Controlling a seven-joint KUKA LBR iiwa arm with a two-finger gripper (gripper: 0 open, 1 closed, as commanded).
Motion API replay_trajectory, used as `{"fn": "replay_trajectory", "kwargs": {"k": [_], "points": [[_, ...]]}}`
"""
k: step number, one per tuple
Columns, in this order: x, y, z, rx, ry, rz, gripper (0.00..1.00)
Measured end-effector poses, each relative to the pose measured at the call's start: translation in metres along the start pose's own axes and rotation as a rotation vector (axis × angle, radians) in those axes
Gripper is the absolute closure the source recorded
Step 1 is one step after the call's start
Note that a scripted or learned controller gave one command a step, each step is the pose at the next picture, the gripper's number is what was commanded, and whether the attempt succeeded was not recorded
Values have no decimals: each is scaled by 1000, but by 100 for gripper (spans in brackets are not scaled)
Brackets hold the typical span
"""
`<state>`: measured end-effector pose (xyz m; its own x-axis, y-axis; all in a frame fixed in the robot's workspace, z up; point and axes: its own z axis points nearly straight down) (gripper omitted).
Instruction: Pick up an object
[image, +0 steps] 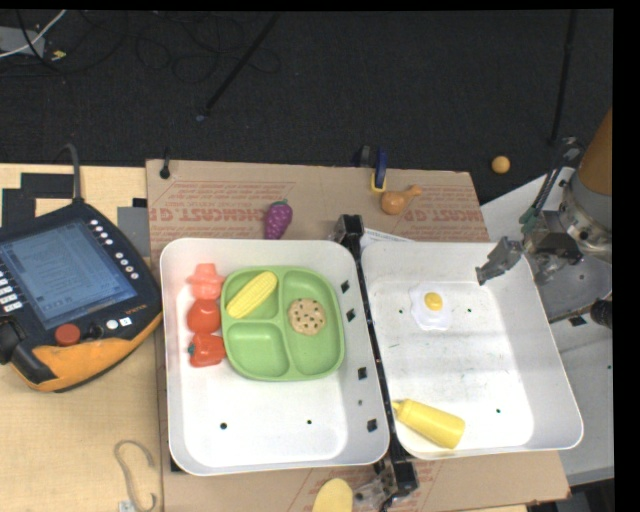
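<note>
The right bin (520, 390) holds a toy fried egg (433, 306) near its middle and a yellow bottle (430, 422) at its front left corner. In the left bin (260, 430) lies a green divided plate (262, 355) with a corn cob (249, 293) and a cookie (307, 316) in it. Red toy pieces (204, 318) line the plate's left side. My gripper (505, 257) hangs over the right bin's far right corner, up and to the right of the egg. Nothing is seen held in it.
On the cardboard behind the bins lie purple grapes (278, 218) and an orange toy (398, 199). A teach pendant (70, 290) rests on the bench at left. A yellow object (333, 494) sits at the front edge, and a black divider (365, 340) separates the bins.
</note>
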<state>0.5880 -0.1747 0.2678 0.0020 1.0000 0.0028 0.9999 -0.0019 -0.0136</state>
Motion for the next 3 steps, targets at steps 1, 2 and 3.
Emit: {"fn": "replay_trajectory", "kwargs": {"k": [1,2,3], "points": [[0,2,-7,-13,-3,-2,0],[8,-2,42,-8,-1,1,0],[7,0,106,-8,-1,-3,0]]}}
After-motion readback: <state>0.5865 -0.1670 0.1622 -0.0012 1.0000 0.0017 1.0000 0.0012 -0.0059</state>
